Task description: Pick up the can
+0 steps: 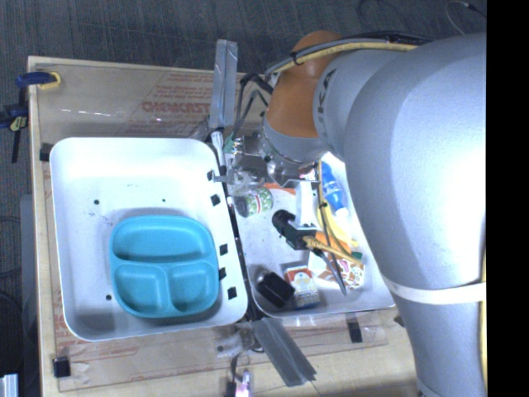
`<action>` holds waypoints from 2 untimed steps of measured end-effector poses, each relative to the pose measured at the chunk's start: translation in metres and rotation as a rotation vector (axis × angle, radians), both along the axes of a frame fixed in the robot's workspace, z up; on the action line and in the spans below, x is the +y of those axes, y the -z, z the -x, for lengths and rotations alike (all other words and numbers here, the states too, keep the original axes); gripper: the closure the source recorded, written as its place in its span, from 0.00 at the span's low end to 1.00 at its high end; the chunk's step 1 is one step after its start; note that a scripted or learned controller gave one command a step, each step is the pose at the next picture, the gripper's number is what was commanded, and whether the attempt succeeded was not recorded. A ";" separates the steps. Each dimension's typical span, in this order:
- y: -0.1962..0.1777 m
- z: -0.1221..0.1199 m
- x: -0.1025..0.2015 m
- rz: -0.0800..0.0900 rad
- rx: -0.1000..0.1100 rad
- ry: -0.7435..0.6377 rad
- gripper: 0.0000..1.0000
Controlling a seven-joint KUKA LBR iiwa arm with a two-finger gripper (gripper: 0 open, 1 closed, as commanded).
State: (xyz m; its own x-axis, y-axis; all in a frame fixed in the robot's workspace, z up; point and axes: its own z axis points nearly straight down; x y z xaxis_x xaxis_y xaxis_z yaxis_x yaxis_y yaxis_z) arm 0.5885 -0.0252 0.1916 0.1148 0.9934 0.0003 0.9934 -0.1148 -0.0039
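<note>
I see the small green-labelled metal can [257,202] in the right white plastic bin [376,298], close against the divider between the bins, directly under the gripper [245,182]. I cannot tell the gripper's state. Left of the can, a smooth blue three-compartment tray [164,265] fills the left bin [76,180].

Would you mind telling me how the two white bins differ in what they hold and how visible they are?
The left bin holds a single blue tray with three compartments; the right bin holds a jumble of small items, including a can and a black object. The left bin lies in full view; the right bin is largely covered by the grey arm. Both are shallow, white, and sit side by side.
</note>
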 end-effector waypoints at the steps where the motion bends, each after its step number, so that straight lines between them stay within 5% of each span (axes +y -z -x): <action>1: 0.000 0.000 0.000 0.000 0.000 0.000 0.00; 2: 0.079 0.043 -0.096 0.000 0.001 0.073 0.00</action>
